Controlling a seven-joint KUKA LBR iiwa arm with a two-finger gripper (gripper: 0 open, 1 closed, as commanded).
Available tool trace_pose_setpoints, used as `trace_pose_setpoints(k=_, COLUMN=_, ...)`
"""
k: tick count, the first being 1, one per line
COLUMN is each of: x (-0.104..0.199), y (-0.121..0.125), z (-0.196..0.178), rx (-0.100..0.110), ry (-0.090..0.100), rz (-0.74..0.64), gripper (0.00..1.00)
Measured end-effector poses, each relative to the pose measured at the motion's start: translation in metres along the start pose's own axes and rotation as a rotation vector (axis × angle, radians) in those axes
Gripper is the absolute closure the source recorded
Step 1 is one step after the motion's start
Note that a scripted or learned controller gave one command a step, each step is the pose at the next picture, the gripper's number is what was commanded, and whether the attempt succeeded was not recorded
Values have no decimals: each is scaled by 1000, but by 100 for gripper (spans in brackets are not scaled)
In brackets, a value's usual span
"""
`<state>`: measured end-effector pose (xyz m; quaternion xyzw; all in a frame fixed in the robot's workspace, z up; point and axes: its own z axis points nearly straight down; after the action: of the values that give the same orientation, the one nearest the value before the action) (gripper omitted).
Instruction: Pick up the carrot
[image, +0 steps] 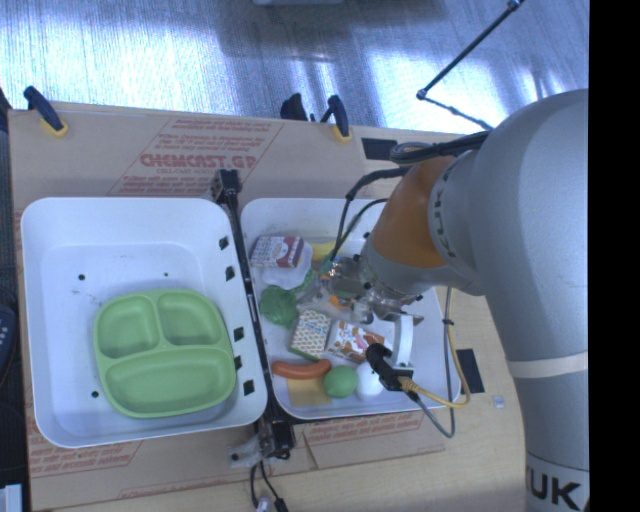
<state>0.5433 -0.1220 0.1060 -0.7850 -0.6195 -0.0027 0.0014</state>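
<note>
The carrot is a short orange-red stick lying flat near the front of the right bin, between a checked packet and a yellow block. My gripper hangs over the middle of that bin, below the orange band of the arm, up and to the right of the carrot and apart from it. It sits low among the items, over a green leafy piece and the checked packet. Nothing can be made out between its fingers.
The right bin also holds a white-and-red pouch, a colourful snack packet, a green ball, a yellow block and a white piece. A green divided plate lies in the left bin.
</note>
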Motion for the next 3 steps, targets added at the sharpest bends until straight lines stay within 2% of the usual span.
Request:
trace_pose_setpoints(k=1, x=1, y=0, z=-10, rx=3, ry=1, rz=-3, gripper=100)
trace_pose_setpoints(k=2, x=-1, y=76, z=5, rx=-10, ry=-7, rz=-204, gripper=100)
trace_pose_setpoints(k=3, x=12, y=111, z=14, rx=18, ry=-6, rz=-279, gripper=100)
